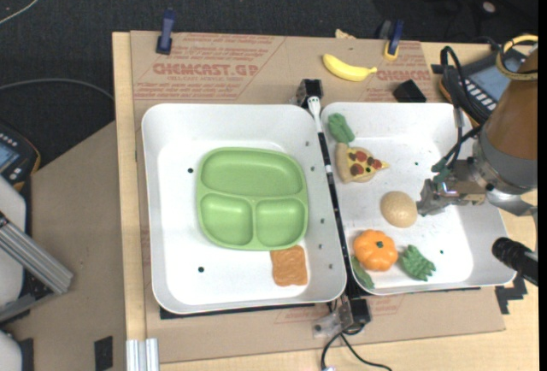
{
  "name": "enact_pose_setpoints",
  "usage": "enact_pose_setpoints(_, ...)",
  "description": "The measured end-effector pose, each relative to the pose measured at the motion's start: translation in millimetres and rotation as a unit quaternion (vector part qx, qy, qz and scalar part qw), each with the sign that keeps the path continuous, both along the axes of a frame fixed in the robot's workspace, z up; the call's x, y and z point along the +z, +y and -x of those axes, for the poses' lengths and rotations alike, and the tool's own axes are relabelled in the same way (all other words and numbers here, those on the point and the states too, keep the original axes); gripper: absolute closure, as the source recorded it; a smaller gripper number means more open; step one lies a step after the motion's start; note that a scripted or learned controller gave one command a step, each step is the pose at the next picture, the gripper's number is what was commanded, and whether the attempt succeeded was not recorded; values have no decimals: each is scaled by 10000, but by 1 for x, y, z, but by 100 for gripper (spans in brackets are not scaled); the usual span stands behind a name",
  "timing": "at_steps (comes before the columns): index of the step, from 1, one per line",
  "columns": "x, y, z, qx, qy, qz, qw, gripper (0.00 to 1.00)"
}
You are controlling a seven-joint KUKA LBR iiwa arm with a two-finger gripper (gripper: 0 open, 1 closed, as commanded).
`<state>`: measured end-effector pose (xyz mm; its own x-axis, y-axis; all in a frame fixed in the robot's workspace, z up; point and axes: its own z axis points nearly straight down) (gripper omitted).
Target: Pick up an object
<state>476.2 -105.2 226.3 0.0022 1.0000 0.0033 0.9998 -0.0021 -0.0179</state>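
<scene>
My gripper (434,195) hangs low over the right bin (444,123), on its right side. Just to its left lies a beige round roll (398,209), close to the gripper and possibly touching it. A pizza slice (359,163) lies further back and to the left. An orange pumpkin (375,250) sits at the bin's front, with a green leafy piece (417,262) beside it. Another green leafy piece (340,128) lies at the back left corner. Nothing shows held in the gripper.
The left bin (167,190) holds a green divided plate (252,197) and an orange waffle-like piece (290,266). A yellow banana (349,67) lies on the bench behind the bins. Cables and dark gear (466,87) crowd the back right.
</scene>
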Motion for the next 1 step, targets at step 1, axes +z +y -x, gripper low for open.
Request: enact_pose_setpoints(1,125,43,-5,41,-168,17,9998,100)
